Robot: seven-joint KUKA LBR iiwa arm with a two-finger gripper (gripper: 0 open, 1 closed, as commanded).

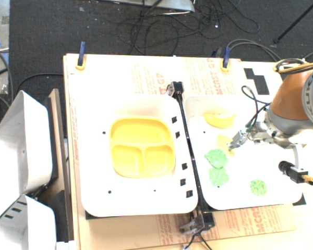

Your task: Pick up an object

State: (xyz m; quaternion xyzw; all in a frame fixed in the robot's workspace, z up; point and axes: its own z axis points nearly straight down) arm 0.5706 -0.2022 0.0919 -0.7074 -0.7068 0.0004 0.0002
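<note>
Green pieces (pixel 217 166) by the right bin's (pixel 281 199) near edge, untouched.
Pincer (pixel 236 142), holding nothing, spread unclear, hovers beside a yellow scrap (pixel 223 140); thin flat pieces could slip.

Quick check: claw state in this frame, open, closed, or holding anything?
Claw: cannot be told; it sits low in the right bin beside a small yellow piece, with nothing visibly between its tips.
</note>
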